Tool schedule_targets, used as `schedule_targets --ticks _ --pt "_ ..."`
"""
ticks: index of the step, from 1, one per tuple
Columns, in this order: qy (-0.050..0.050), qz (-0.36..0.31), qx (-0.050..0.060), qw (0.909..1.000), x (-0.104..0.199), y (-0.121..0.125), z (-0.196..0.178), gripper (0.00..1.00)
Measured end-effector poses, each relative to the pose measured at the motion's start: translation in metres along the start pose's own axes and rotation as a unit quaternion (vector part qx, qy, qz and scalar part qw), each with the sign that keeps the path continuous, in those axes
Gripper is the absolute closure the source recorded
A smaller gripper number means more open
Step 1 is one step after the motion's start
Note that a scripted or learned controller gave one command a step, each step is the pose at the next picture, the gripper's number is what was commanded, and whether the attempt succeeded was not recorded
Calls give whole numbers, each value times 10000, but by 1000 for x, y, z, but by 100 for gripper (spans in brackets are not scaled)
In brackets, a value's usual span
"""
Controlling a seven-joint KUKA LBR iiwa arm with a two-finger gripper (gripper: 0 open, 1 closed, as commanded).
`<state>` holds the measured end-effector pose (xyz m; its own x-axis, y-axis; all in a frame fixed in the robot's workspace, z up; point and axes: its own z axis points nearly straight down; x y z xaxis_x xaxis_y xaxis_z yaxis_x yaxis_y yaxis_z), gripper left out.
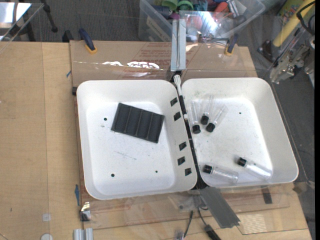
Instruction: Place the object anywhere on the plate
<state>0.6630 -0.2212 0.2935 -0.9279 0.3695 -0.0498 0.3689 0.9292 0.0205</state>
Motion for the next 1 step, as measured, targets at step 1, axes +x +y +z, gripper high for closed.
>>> schedule_targets --ticks 1 --pt "2 -1 -2 10000 0 0 0 0"
